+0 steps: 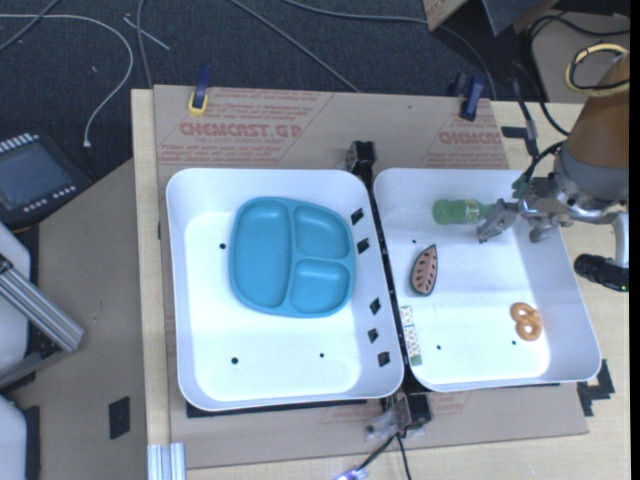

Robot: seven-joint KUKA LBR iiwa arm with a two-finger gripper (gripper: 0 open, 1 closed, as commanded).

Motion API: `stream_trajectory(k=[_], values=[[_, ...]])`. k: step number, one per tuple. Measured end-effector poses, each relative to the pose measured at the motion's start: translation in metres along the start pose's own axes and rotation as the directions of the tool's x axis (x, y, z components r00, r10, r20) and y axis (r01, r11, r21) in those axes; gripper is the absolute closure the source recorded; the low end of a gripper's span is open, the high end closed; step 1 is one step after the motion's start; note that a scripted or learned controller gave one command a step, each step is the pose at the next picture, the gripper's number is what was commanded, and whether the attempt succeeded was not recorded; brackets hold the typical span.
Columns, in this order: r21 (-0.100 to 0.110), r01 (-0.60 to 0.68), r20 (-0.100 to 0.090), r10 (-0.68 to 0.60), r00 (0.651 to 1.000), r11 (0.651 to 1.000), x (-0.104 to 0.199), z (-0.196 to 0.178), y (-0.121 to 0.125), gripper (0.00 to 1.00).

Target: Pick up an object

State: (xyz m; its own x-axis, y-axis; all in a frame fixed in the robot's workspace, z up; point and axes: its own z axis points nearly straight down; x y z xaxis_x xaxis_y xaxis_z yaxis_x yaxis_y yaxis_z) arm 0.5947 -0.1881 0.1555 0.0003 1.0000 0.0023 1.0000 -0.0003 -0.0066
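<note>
Dark carpet (300, 28) strewn with cables (110, 28) surrounds the cardboard-topped bench (300, 118).

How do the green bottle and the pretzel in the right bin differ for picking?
The green bottle lies on its side near the bin's far wall, right beside the gripper; the pretzel sits toward the near right corner, well away from it. The bottle is long and green, the pretzel small, orange-brown and looped. The bottle looks bulkier; the pretzel lies flat. Both rest loose on the floor of the right bin.

A blue divided plate (292, 257), a green bottle (456, 211), a brown seed-dotted slice (425, 269) and an orange pretzel (526, 321) in white bins (200, 368)
</note>
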Motion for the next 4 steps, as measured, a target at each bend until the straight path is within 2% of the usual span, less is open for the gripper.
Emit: stream_trajectory(k=[1,2,4], values=[[0.000,0.000,0.000,0.000,1.000,1.000,-0.002,0.057,-0.010,0.00],[-0.008,0.000,0.001,0.000,1.000,1.000,-0.002,0.042,-0.007,1.00],[-0.013,0.002,0.004,-0.002,1.000,1.000,-0.007,-0.053,0.003,1.00]])
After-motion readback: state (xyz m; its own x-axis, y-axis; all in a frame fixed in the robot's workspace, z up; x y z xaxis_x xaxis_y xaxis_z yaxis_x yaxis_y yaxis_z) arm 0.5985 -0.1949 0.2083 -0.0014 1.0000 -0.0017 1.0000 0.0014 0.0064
